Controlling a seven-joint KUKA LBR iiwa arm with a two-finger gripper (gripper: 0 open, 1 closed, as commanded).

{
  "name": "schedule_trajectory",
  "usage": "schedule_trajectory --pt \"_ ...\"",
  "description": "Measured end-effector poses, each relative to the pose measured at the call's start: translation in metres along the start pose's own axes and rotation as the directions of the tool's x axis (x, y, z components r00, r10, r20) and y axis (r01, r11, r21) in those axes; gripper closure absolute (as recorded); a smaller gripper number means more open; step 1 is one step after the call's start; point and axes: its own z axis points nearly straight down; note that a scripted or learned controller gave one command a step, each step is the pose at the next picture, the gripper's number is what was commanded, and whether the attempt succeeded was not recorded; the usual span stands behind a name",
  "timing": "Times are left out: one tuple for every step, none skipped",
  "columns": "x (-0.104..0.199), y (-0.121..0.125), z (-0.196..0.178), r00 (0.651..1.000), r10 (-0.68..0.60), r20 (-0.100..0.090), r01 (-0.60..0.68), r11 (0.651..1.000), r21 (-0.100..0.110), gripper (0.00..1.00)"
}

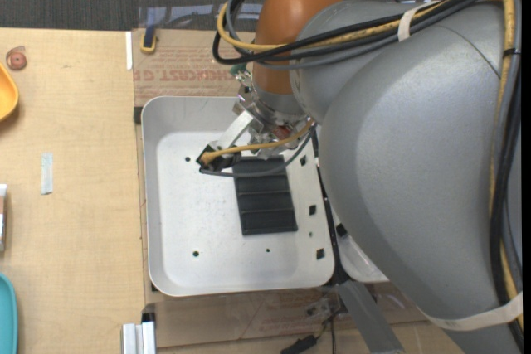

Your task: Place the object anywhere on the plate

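Overhead, looking down at a claw (247,147) low inside a white bin (166,203), near its far edge. Cannot tell whether open or closed. Cannot tell where the object lies from it; perhaps hidden beneath the broad grey arm (415,137).

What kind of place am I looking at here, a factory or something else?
Probably a robotics lab bench rather than a factory: a grey arm trailing a loose yellow cable reaches over a shallow white bin on a plain wooden benchtop.
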Motion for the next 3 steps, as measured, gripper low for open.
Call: schedule_trajectory --pt "0.026 -0.041 -0.089 0.948 -0.319 -0.001 0.319 0.948 -0.003 1.00" --pt "0.063 -0.033 -0.115 0.775 -0.633 0.000 0.633 0.775 -0.004 1.00" --pt "0.014 -0.075 -0.085 0.658 -0.753 0.000 0.753 0.658 -0.002 1.00"
